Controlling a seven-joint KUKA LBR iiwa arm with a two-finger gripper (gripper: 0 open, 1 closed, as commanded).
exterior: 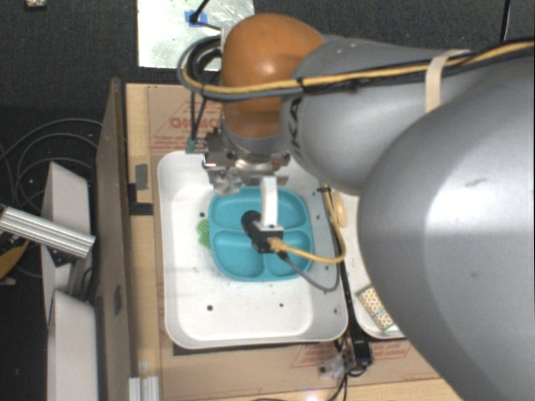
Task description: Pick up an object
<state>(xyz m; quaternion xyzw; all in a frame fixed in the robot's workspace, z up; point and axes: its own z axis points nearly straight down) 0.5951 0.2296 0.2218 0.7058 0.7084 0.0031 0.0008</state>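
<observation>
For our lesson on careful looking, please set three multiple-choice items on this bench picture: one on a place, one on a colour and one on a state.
1. Where does the blue tray lie?
A. In the left bin
B. In the right bin
C. On the floor beside the bench

2. What colour is the small thing peeking out at the tray's left edge?
A. Red
B. Green
C. Yellow

3. How does the tray lie?
A. Compartments facing up
B. Upside down
C. Standing on its edge

Answers:
1. A: white bin floor shows around the tray on its left and near sides.
2. B: it shows bright green against the white bin.
3. A: the dividing ridges and hollows of the tray are seen from above.
</observation>
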